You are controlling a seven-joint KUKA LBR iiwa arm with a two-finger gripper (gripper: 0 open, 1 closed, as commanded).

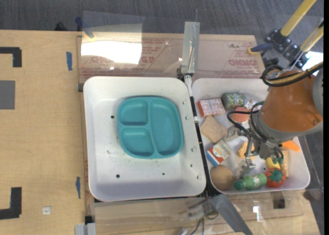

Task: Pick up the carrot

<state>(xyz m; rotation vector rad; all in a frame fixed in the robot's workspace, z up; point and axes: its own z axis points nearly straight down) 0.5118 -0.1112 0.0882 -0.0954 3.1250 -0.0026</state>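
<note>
An orange, pointed piece that looks like the carrot (291, 146) pokes out from under the arm's wrist at the right side of the right bin (304, 180); most of it is hidden. The arm's orange band (290, 106) hangs over that bin. My gripper (252, 158) is lowered into the middle of the bin, left of the carrot, among the toy foods. Nothing can be seen held in it.
The right bin also holds a green can (234, 99), a pink box (211, 107), a bread slice (213, 128), a brown potato (222, 176), a green vegetable (251, 181) and a red fruit (276, 177). A teal divided plate (150, 126) lies in the left bin (97, 141).
</note>
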